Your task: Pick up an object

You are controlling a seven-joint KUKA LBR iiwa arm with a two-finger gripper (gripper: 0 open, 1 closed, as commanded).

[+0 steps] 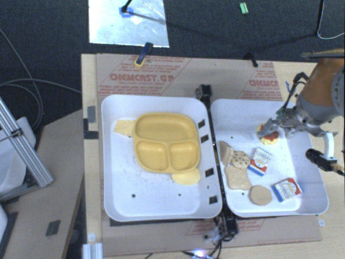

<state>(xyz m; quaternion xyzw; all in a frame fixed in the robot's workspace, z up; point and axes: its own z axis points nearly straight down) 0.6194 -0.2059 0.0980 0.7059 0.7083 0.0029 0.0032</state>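
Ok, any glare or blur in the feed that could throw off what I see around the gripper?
Camera view: even lighting, soft shadows; the white right bin is bright but not washed out; glare sits on the foil sheet far from the gripper; the small red-yellow item under it looks slightly soft.

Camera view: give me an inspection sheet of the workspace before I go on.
Surface: bench bearing left bin and right bin.
Job's things: right bin has red-and-yellow toy, cookie, two small packets, bread slice, round biscuit.
Clutter: yellow divided tray in left bin, pale pieces at its edges.
Hand: hand just above the toy; grip unclear.
Cables: on dark floor, left and top right.
Surroundings: foil sheet, metal frame.
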